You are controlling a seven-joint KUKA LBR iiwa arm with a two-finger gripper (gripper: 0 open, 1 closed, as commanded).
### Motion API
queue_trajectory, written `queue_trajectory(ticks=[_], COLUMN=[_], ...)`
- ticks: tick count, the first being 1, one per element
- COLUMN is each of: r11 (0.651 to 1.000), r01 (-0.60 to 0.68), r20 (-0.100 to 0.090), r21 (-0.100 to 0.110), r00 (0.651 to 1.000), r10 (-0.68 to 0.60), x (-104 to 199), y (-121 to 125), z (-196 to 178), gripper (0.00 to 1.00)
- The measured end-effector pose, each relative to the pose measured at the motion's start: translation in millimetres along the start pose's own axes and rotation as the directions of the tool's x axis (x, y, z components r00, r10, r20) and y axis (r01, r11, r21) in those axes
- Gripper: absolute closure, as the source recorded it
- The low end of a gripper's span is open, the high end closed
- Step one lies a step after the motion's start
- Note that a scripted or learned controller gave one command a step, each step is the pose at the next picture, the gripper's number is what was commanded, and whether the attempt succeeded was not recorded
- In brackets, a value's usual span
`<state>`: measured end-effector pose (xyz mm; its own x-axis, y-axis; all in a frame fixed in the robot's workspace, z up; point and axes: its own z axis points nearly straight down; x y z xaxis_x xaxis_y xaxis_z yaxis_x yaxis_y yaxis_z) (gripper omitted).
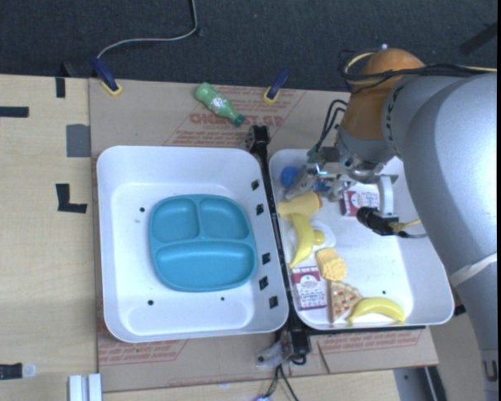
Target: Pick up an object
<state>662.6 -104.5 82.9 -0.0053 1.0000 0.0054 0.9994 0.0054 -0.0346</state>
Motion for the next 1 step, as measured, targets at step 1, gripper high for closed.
queue_trajectory(ticks=[1], r11=[1.0], r01=[-0.003], r20=[0.005], r21=[-0.001], r00=[1.0], r10=[0.003], x=[2.0], y=[-0.4], z=[0.0], gripper=[0.0])
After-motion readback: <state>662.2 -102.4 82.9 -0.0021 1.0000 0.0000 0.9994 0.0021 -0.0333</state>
